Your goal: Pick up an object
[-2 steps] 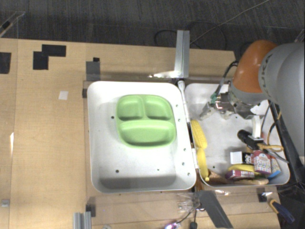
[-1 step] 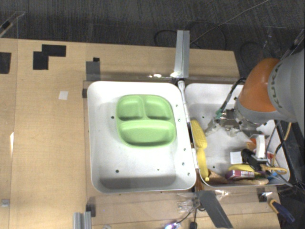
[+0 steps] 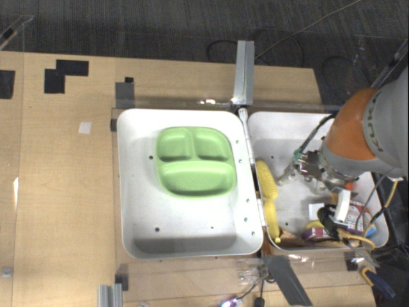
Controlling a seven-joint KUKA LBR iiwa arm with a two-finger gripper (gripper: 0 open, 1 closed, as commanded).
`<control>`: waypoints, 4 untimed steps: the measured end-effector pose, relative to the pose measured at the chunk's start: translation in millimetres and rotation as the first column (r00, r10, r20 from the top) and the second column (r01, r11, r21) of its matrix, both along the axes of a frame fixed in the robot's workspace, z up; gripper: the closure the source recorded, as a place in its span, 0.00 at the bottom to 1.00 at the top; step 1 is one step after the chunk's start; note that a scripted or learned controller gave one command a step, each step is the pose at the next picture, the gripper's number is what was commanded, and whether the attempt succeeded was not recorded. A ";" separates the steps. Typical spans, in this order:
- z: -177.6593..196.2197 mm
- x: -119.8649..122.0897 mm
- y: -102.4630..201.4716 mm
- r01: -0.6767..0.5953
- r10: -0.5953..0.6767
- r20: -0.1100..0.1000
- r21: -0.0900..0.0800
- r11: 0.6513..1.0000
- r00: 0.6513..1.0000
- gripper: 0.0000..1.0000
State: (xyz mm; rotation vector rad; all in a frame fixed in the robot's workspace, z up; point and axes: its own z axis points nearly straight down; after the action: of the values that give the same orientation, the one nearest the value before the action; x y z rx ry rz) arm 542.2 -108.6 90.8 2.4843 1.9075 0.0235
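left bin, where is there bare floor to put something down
Left bin: bare floor below the green plate, toward the near wall, and down its left side. The right bin is crowded by yellow items and the arm.

You have nothing legible to work with here: no word, number or brand can be read on the left bin (image 3: 128,190), the right bin (image 3: 287,139), the green tray (image 3: 195,162) or the bench (image 3: 64,203). The black blocky patches (image 3: 64,75) on the bench are plain shapes, not letters. A small white and red piece (image 3: 348,211) in the right bin may carry print, but it is too small and blurred for you to make out
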 end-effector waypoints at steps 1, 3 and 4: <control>33.2 -40.3 10.7 0.178 -0.178 0.033 -0.002 0.984 0.983 0.00; 2.3 -45.9 -44.4 -0.514 0.514 -0.009 -0.010 0.858 0.858 0.00; 13.9 -42.9 -41.0 -0.517 0.517 -0.001 -0.009 0.856 0.856 1.00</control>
State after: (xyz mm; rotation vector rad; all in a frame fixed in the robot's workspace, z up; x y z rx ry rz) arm 499.3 -149.5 104.7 1.8800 2.5012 0.0197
